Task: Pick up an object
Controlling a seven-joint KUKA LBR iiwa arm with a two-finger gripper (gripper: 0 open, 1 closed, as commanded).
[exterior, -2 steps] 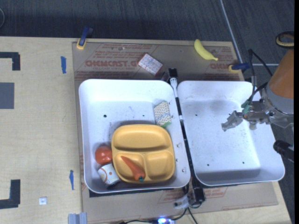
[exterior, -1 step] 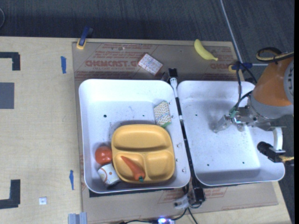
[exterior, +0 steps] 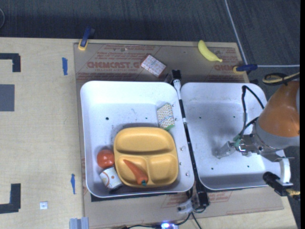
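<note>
The left bin [exterior: 114,93] holds a yellow divided plate [exterior: 145,144] with an orange carrot [exterior: 135,171] lying in its front-left compartment. A red ball [exterior: 105,157] and a small white and orange cup [exterior: 110,178] rest against the plate's left side. A patterned packet [exterior: 165,115] leans by the bin's right wall. My gripper [exterior: 222,151] hangs low over the floor of the right bin [exterior: 214,92], well to the right of all these objects. Nothing shows in its grasp.
On the cardboard behind the bins lie a yellow banana [exterior: 208,51] and a small pink patterned box [exterior: 152,65]. Clamps [exterior: 86,37] hold the cardboard's corners. A black cable [exterior: 245,109] loops over the right bin near the arm.
</note>
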